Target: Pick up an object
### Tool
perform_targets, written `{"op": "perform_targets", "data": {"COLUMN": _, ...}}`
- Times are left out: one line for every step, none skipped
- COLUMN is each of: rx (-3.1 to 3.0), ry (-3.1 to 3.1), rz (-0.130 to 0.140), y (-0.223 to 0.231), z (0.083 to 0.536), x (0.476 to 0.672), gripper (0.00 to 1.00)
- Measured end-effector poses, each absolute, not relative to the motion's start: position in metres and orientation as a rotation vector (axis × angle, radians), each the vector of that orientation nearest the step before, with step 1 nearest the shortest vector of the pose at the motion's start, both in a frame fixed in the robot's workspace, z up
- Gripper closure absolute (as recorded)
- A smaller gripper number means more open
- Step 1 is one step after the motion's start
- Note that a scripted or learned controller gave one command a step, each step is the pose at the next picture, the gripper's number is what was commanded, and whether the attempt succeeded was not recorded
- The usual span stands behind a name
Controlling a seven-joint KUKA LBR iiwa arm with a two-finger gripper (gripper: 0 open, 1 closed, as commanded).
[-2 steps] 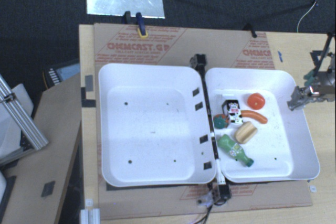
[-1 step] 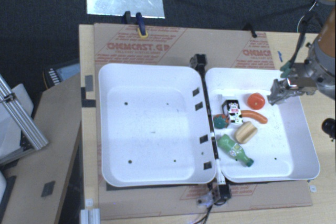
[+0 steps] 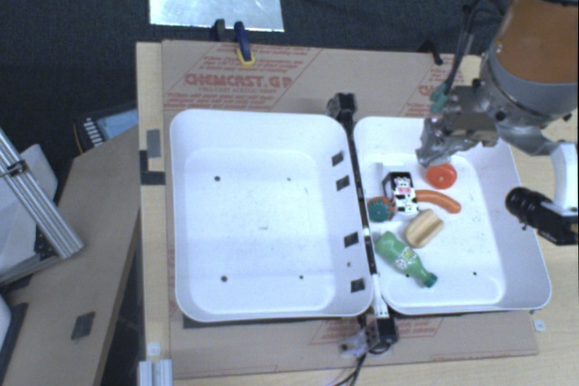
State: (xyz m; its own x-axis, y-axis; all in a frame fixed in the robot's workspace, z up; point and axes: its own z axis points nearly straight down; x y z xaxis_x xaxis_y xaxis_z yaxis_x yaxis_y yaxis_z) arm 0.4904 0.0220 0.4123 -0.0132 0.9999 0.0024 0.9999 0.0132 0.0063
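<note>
My gripper (image 3: 438, 156) hangs over the upper part of the right bin (image 3: 507, 276), just above a red round object (image 3: 442, 176). Below that lies an orange sausage-shaped piece (image 3: 440, 201), then a tan bread roll (image 3: 422, 229) and a green bottle (image 3: 406, 258) lying on its side. A small black and white toy (image 3: 401, 191) and a teal and orange piece (image 3: 379, 209) sit near the bin's left wall. I see nothing lifted by the gripper.
The left bin (image 3: 262, 212) sits beside the right one, joined by a black divider with clips (image 3: 355, 194). A black part (image 3: 541, 214) juts in over the right bin's right rim. Cardboard lies under both bins.
</note>
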Motion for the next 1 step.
{"op": "perform_targets", "data": {"rx": 2.213, "ry": 2.228, "rz": 0.004, "y": 0.0407, "z": 0.4106, "x": 0.4870, "gripper": 1.00}}
